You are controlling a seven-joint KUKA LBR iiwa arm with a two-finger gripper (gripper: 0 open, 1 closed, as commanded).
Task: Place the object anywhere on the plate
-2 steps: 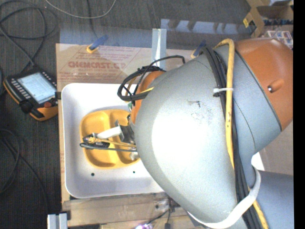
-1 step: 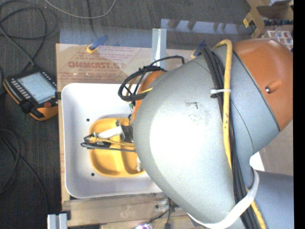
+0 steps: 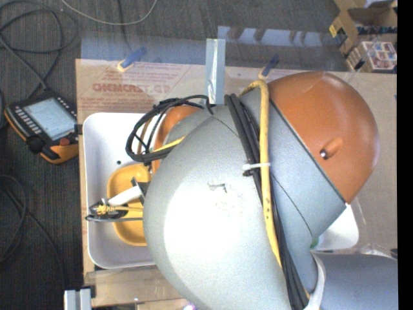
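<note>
Over the left bin (image 3: 97,173), the arm (image 3: 258,212) hides the orange plate (image 3: 126,186); gripper state and object handling: cannot tell

The arm (image 3: 258,199) reaches over the left bin (image 3: 97,173), where a plate (image 3: 126,199) lies.

You have one fixed camera, mounted above the desk (image 3: 129,82) and looking down at a slant. The arm (image 3: 258,205) reaches in from the right and sits so near the lens that its grey body covers much of your frame. At the left you see a white bin (image 3: 97,173); beyond the desk's far edge lies dark floor (image 3: 161,11).
</note>
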